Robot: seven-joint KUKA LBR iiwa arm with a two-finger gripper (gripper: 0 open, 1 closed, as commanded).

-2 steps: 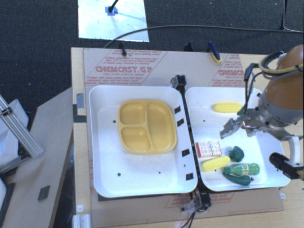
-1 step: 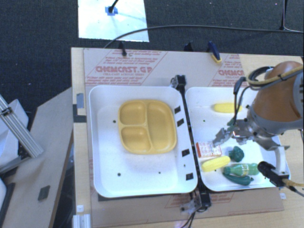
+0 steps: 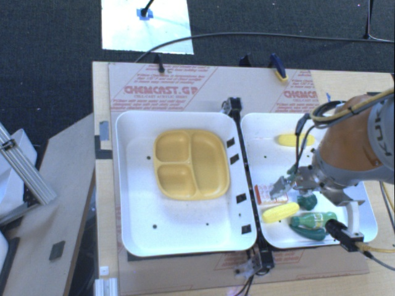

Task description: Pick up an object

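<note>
Where tool (image 3: 285, 185) hovers: corn (image 3: 280, 212) below.

We see two bins (image 3: 133, 165) of smooth white plastic with a soft sheen, and a divided plate (image 3: 188, 164) of matt yellow plastic. The bench (image 3: 185, 88) wears a papery printed film. The arm's orange band (image 3: 345, 137) looks glossy, its gripper (image 3: 285, 187) bare metal. The green bottle (image 3: 311, 222) shines like plastic

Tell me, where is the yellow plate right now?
The yellow plate lies in the middle of the left bin, across the divider from the gripper and toys in the right bin.
</note>
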